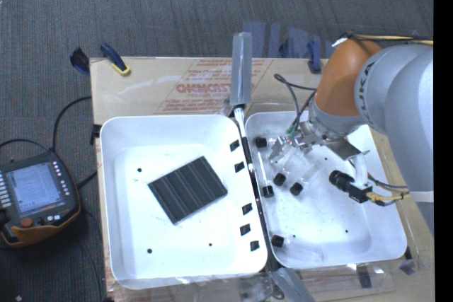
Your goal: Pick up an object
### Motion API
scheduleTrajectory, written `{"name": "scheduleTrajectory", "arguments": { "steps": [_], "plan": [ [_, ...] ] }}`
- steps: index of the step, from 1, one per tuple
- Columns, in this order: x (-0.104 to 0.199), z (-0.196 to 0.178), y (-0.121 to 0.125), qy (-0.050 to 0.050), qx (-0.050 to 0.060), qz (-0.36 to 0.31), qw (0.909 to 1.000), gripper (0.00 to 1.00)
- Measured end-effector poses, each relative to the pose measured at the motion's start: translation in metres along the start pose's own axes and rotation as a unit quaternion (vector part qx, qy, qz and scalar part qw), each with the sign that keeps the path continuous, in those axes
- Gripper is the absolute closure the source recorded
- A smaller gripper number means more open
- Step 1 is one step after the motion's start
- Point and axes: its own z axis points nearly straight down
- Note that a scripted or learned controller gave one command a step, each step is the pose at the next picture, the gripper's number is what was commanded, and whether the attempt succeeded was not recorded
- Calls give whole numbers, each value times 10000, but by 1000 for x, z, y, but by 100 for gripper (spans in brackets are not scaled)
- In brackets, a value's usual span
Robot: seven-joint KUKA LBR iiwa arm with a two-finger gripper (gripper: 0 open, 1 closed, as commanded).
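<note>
Grey carpet on all sides; tabletop (212, 85) of pale printed board, carrying two shallow white bins side by side.

Left bin (113, 152): holds one dark ribbed panel (187, 188), flat on the bin floor near its middle. Long axis diagonal, running from the near left corner of the tabletop toward the far right corner; ribs parallel to that axis. Not in contact with any bin wall. Well apart from the gripper.

Right bin (386, 237): occupied by the arm's wrist and the gripper (290, 159), lowered over the bin's far left part, close to the divider between the bins. Clear, glassy parts around the gripper; finger spacing cannot be told. Nothing identifiable between the fingers. Small black fittings (279, 179) scattered on the bin floor just beside the gripper.

Arm (403, 102): grey, with orange band (347, 78) above the wrist, entering over the right edge of the tabletop. Cables trailing from the wrist toward the right edge.

Blue clamps (113, 59) at the far edge of the tabletop. Handheld control pendant (32, 194) with lit screen on the carpet, off the left edge of the tabletop.
</note>
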Motion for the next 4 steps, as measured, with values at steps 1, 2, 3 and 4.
{"name": "scheduleTrajectory", "arguments": {
  "steps": [1, 2, 3, 4],
  "plan": [
    [2, -9, 1, 22, -4, -6, 10000, 100],
    [1, -10, 1, 13, -5, -1, 10000, 0],
    [1, -10, 1, 13, -6, -1, 10000, 0],
    [1, -10, 1, 13, -6, -1, 10000, 0]
  ]
}}
